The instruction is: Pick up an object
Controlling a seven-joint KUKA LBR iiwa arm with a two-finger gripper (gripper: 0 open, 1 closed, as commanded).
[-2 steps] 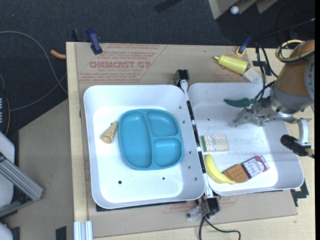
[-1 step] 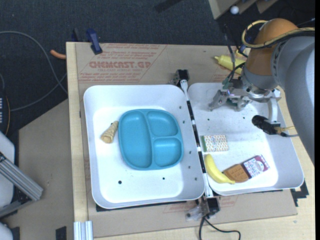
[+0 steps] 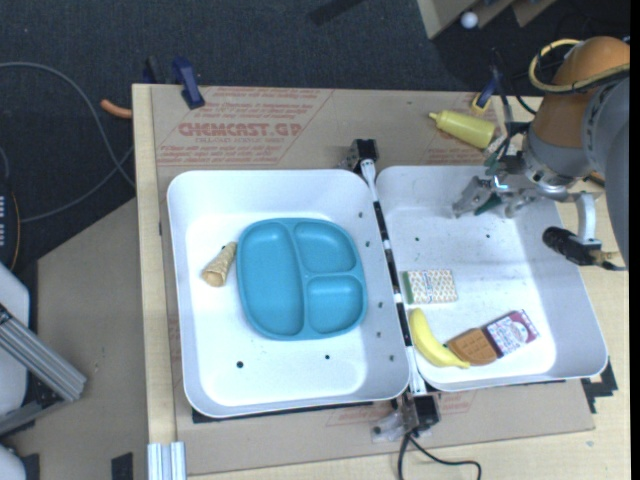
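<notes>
Since the task names no particular object, the nearest candidate is the small pale patterned rectangular packet (image 3: 431,286), lying flat by the inner wall of the right shallow white bin (image 3: 560,298), long axis roughly across the view. Yellow banana (image 3: 432,341) and brown-and-red wrapped bar (image 3: 494,339) lie beyond, near the front. Gripper (image 3: 484,197) hovers over the far end, well apart, holding nothing; jaw spacing unreadable.

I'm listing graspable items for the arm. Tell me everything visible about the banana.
The banana is yellow, curved, likely a plastic toy, and looks whole. It lies flat in the right bin, near that bin's front left corner, by the divider between the bins. Its lower end touches or overlaps a brown cookie-like item; a patterned square packet lies just behind it. The end effector is far off, at the bin's back.
</notes>
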